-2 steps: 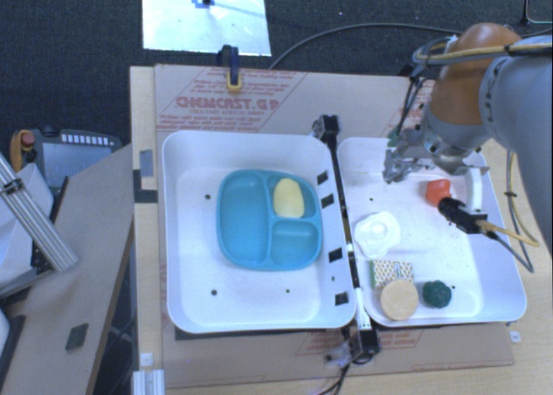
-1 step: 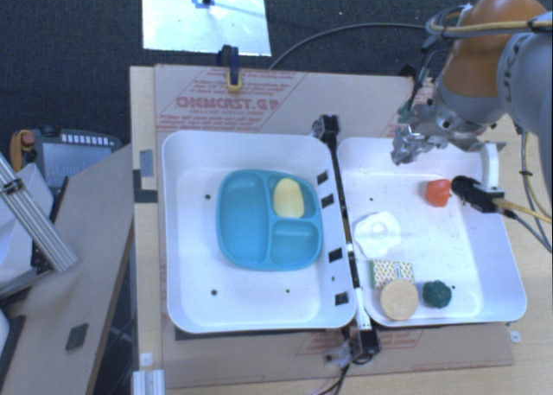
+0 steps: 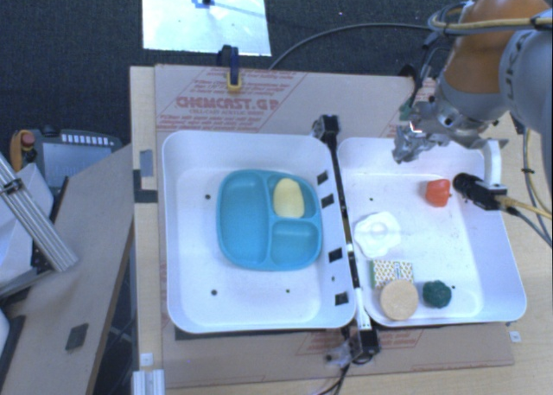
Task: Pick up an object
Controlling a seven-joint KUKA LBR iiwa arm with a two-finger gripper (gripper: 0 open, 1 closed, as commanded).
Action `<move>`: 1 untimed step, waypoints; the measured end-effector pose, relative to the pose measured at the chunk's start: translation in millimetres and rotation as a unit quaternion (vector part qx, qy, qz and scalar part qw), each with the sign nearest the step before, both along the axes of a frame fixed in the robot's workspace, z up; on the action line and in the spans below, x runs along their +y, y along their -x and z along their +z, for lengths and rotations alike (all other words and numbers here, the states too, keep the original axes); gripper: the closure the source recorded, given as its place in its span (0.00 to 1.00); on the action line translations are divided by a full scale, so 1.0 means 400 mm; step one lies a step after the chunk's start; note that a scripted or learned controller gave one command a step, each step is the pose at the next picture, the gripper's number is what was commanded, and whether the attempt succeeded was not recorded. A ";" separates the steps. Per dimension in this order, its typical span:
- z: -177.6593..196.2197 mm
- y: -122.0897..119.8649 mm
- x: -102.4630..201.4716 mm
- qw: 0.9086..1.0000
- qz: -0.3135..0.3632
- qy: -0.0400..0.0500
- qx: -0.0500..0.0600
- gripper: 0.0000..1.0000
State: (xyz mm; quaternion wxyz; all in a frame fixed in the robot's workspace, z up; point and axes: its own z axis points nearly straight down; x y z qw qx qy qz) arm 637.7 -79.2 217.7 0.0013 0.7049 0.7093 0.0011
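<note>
End effector over far edge of right bin; finger state: cannot tell. Nothing seen between fingers. Right bin: orange object near end effector, white fried-egg toy, round tan disc, dark green object. Left bin: blue divided plate carrying yellow object.

A yellow clamp sits far left of the claw; a pendant lies farther left, beyond the table.
</note>
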 end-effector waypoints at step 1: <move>0.003 -0.021 0.143 1.000 0.002 -0.001 0.000 1.00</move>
